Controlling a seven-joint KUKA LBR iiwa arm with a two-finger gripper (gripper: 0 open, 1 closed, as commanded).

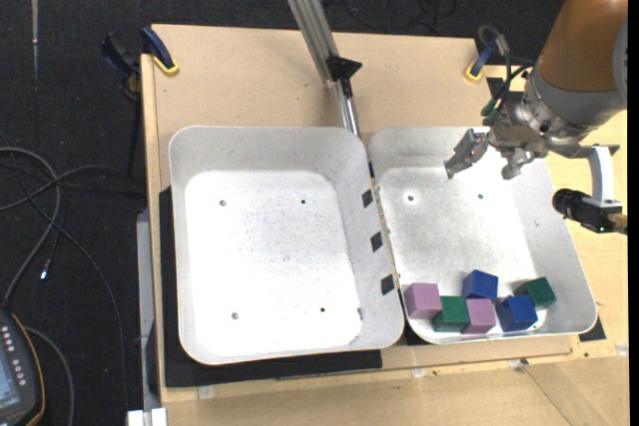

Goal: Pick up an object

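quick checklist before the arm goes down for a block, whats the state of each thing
1. Fingers open, nothing between them: ok, the gripper stands spread and bare.
2. Targets present: ok, purple, green and blue blocks lie clustered at the near edge of the right bin.
3. Gripper above a block: not ok, it hangs over the bin's far part, away from the cluster.
4. A block free to grasp: cannot tell, they sit packed together, several touching.
5. Room by the bin wall: not ok, the cluster lies against the near rim.
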